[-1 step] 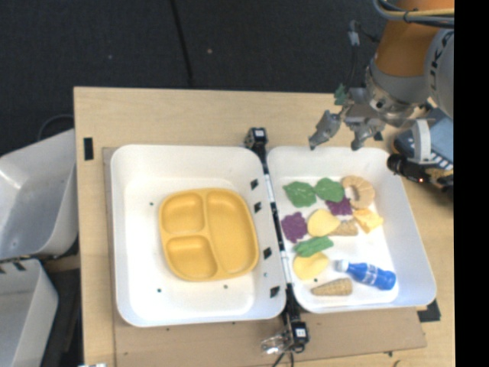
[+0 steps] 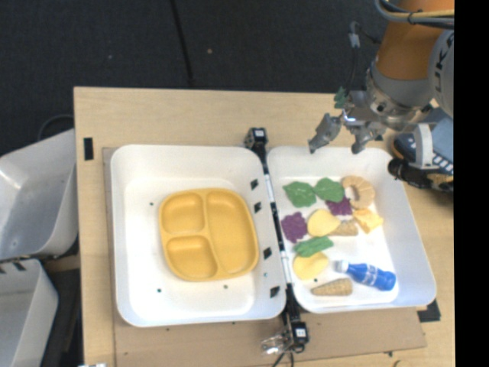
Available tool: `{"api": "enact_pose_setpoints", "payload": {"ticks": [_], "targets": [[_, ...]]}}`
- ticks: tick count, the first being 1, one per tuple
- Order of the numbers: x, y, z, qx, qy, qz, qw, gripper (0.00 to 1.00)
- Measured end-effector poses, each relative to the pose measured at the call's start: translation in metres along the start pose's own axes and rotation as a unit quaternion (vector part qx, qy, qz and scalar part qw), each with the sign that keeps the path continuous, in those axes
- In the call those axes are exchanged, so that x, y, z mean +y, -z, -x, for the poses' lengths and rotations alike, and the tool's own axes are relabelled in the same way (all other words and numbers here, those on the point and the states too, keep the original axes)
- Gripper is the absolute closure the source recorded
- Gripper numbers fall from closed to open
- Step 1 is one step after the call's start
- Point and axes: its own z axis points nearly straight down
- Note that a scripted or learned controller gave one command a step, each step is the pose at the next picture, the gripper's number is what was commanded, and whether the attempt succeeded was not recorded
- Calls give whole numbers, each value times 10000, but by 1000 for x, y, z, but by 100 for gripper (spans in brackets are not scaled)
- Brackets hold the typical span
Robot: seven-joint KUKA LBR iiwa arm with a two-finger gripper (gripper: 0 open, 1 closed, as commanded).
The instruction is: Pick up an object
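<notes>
Objects for picking, all in the right bin (image 2: 409,228): we list two green leafy pieces (image 2: 300,193) and (image 2: 330,189) toward the far side, a tan ring-shaped piece (image 2: 358,190) beside them, a small purple piece (image 2: 338,207), a larger purple piece (image 2: 293,225), a yellow lump (image 2: 322,222), an orange-yellow wedge (image 2: 369,220), a green piece (image 2: 314,245), a second yellow piece (image 2: 309,266), a tan cone-shaped piece (image 2: 333,287) and a blue bottle with a white cap (image 2: 367,275) lying on its side near the bin's near edge. They lie clustered, several touching.

Gripper (image 2: 336,141): we note it above the far edge of the right bin, fingers spread apart, nothing between them, well apart from the cluster.

Left bin (image 2: 137,297): we list one yellow three-compartment plate (image 2: 208,232) at its centre.

Both bins sit side by side on the wooden worktop (image 2: 176,117).
</notes>
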Motion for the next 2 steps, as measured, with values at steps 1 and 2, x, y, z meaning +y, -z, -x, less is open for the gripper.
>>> {"api": "enact_pose_setpoints", "payload": {"ticks": [1,2], "targets": [[-45,-89,-41,15,11,-41,10000,0],[-111,-87,-129,23,25,-45,10000,0]]}}
